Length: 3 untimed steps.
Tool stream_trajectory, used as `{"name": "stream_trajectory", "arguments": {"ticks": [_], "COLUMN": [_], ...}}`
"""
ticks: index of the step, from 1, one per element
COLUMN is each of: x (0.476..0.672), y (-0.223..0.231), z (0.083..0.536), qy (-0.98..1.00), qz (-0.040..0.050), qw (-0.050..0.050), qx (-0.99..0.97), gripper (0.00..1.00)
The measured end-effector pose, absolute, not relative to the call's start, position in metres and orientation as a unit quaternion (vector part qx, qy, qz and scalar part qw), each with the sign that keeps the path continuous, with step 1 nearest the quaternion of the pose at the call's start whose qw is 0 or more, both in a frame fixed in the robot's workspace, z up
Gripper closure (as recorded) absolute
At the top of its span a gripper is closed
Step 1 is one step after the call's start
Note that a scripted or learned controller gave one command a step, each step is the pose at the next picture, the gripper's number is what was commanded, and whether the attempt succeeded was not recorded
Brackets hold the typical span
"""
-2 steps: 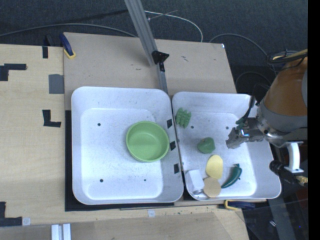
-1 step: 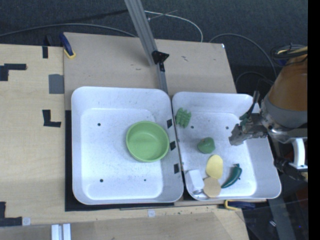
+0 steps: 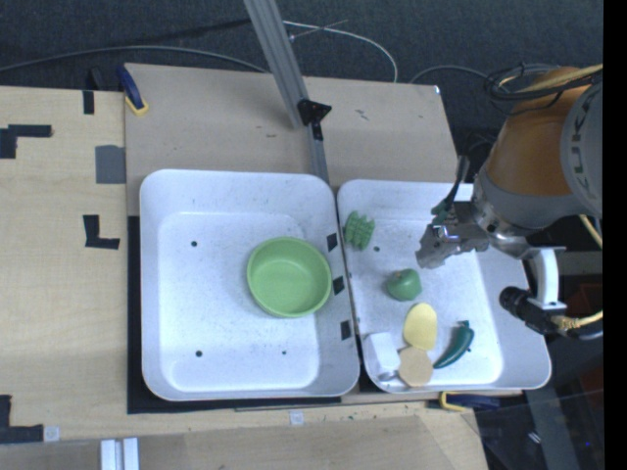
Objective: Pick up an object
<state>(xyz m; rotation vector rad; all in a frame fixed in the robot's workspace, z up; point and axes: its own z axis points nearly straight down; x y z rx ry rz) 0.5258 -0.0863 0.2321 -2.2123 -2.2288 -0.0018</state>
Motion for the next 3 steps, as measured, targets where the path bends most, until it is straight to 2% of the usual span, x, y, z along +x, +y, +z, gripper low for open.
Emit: {"name": "stream_trajectory", "arguments": {"ticks": [2, 3], "x": [0.558, 0.583], "y": [0.016, 0.067], "z": [0.224, 0.215], "qy": [-0.709, -0.709], "qz": [0.0005, 0.0002], "qw": [0.001, 0.001], "qx": [-0.705, -0.705], "gripper": [1.00, 1.00]}}
